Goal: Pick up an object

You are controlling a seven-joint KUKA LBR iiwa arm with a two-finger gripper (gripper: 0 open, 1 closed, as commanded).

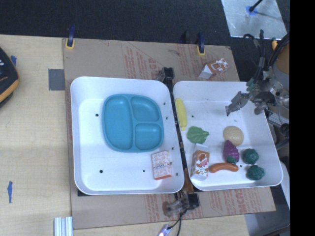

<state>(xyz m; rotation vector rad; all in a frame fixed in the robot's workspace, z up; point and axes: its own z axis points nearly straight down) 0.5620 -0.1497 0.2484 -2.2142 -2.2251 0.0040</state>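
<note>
My gripper [246,106] hovers over the upper right part of the right bin [211,90]. It is open, with nothing between its fingers. Below it in that bin lie a beige ball-shaped item [233,134], a purple eggplant [230,151], a sausage [223,167] and two green broccoli pieces [250,156] [255,172]. Further left are a green leaf [197,134], a small brown carton [200,163] and a yellow corn cob [181,113] against the left wall.
The left bin [83,132] holds a blue divided plate [133,122] and a small pink-and-white carton [161,164]. Another small carton [214,68] lies on the cardboard behind the right bin. Clamps sit on the cardboard's far edge.
</note>
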